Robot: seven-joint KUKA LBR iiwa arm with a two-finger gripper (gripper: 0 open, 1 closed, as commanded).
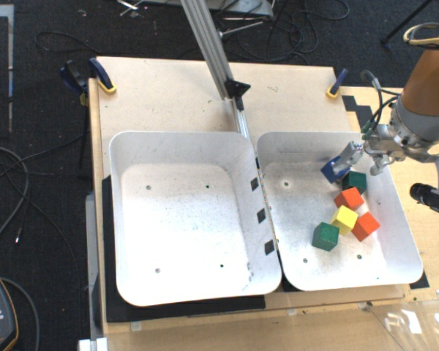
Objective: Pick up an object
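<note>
A blue block [334,169] sits at the gripper [349,161] in the right bin [395,269], near its far right wall; I cannot tell whether it is clamped. The dark green block [356,180] crowds in just beside, so a nudge could knock the blue one away. Open floor lies leftward; the wall hems the right.

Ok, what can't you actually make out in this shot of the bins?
- Gripper, camera view: too small and blurred to tell whether its fingers are open or shut.
- Dark green block: partly covered by the gripper.
- Blue block: whether it is gripped or merely beside the gripper is unclear.
- Arm: cut off by the right edge.
</note>
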